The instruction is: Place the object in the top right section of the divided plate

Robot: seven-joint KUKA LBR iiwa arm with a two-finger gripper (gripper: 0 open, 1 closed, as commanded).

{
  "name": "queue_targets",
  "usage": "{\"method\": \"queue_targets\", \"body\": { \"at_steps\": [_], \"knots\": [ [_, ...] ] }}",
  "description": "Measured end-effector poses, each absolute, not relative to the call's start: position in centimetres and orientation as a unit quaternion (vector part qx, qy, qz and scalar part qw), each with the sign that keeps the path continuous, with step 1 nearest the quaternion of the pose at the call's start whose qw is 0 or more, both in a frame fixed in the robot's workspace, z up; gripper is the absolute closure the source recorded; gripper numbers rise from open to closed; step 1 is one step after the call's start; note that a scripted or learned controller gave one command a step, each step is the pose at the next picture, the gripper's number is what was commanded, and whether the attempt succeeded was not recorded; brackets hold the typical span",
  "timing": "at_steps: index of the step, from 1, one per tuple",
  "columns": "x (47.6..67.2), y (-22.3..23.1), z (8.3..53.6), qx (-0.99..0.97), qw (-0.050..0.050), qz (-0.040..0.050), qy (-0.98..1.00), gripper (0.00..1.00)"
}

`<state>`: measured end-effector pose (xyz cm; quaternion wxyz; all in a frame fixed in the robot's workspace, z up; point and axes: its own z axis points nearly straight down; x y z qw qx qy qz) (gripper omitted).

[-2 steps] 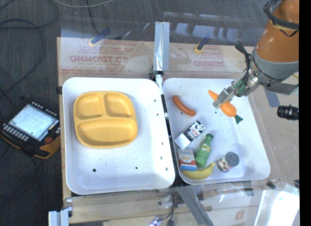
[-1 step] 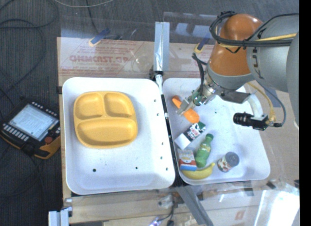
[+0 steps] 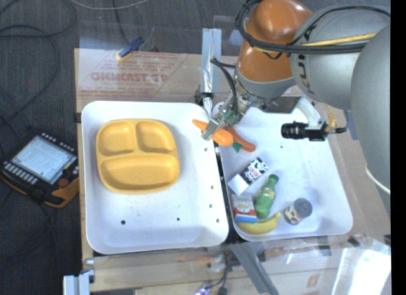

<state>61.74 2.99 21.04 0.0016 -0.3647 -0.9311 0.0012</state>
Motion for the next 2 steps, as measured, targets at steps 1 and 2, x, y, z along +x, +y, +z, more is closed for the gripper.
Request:
{"method": "queue_targets", "body": {
  "at_steps": [1, 2],
  "knots": [
    [64.47, 9.15, 18.0, -0.299, 0.002, 0.0011, -0.954, 1.0],
    [64.48, 9.16, 18.02, -0.299, 0.002, 0.0009, -0.954, 0.0]
  ]
}}
